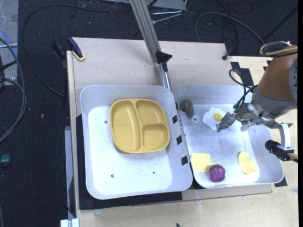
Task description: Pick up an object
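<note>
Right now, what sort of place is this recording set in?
Likely a robotics lab: a bench bearing two white bins of toy food, loose cables on dark floor, and a metal pole.

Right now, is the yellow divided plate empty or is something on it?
Empty. The yellow divided plate in the left bin shows three bare compartments, all plain yellow.

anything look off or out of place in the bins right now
Nothing looks spilled or broken. The yellow divided plate sits slightly turned in the left bin. In the right bin, the fried egg, brown item, cheese slice, purple item and yellow oval lie scattered.
</note>
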